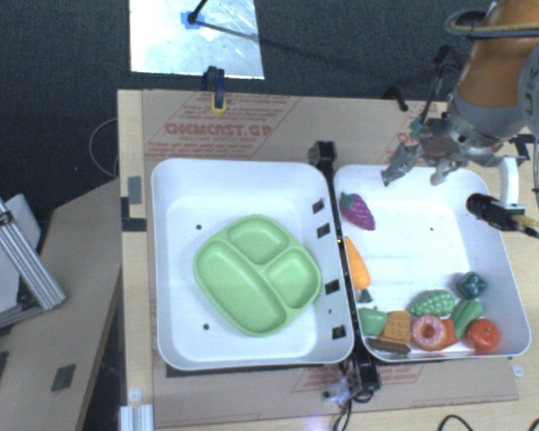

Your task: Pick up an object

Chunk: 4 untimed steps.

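The hand (419, 166) hangs over the far edge of the right bin (499, 241), its two fingers spread apart and holding nothing; the nearest toy, a purple grape bunch (357, 211), lies below-left of it; the carrot (357, 264) and other toy foods crowd the bin's near side; a green divided plate (256, 275) sits in the left bin (175, 205).

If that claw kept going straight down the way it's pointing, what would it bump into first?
Most likely the bare white floor of the right bin near its far rim. The gripper hangs open there, pointing down, and the closest toy, the purple grapes, lies off to the side. Height is hard to judge from this slanted view.
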Each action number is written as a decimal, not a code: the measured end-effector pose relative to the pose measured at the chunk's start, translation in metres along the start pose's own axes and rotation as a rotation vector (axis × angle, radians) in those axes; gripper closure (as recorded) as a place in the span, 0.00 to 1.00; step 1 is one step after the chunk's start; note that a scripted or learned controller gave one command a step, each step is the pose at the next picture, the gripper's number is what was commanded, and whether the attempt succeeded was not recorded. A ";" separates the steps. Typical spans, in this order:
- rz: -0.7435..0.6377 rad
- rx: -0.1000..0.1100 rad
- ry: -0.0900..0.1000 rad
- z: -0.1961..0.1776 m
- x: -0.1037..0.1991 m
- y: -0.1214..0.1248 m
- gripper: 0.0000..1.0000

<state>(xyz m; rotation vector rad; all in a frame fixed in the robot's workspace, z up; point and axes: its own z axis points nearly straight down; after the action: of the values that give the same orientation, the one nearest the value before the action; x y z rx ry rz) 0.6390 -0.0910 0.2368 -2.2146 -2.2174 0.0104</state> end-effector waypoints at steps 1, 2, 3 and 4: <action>-0.002 -0.011 -0.001 -0.007 0.000 0.002 0.00; 0.001 -0.009 -0.001 0.040 -0.007 0.009 0.00; 0.001 -0.007 0.000 0.102 -0.010 0.012 0.00; 0.002 -0.032 -0.006 0.126 -0.012 0.019 0.00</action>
<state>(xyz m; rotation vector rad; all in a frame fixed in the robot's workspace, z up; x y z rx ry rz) 0.6562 -0.1032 0.1103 -2.2361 -2.2344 -0.0184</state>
